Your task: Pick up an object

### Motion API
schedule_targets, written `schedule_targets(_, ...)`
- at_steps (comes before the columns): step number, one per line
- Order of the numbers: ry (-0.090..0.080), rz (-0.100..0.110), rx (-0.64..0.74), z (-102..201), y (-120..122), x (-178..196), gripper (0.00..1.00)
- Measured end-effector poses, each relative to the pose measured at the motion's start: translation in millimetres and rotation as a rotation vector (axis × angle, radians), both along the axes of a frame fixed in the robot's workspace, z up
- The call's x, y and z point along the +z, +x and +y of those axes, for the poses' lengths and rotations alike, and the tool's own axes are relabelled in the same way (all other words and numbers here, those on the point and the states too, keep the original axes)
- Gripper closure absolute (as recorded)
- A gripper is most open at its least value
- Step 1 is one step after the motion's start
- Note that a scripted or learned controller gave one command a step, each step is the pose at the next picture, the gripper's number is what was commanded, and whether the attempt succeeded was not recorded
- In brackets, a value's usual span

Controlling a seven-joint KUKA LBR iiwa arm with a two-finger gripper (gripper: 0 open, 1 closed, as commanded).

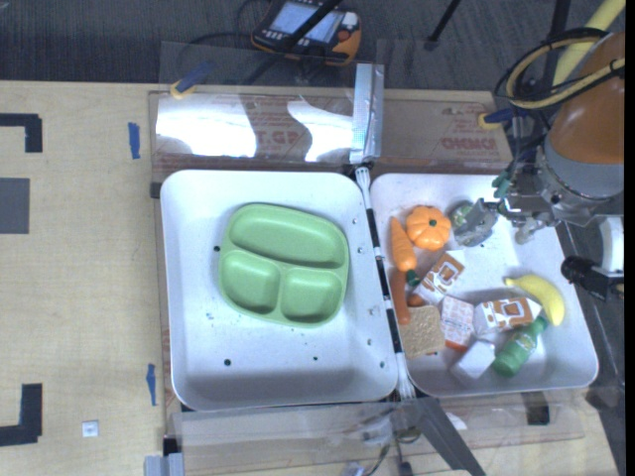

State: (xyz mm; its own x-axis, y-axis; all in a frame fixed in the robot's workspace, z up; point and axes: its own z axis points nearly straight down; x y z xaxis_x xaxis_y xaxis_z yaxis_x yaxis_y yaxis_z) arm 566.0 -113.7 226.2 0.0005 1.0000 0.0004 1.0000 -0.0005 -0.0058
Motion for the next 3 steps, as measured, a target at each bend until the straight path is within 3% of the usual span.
schedule_targets(1,0.000,0.002,-0.002,-0.1,1.5,6.7,1.00)
schedule_targets(2,0.000,0.000,0.149,113.3,1.7,-45.4,1.00)
schedule_targets(3,0.000,-0.003,0.139,123.6,18.7,-40.2,1.00)
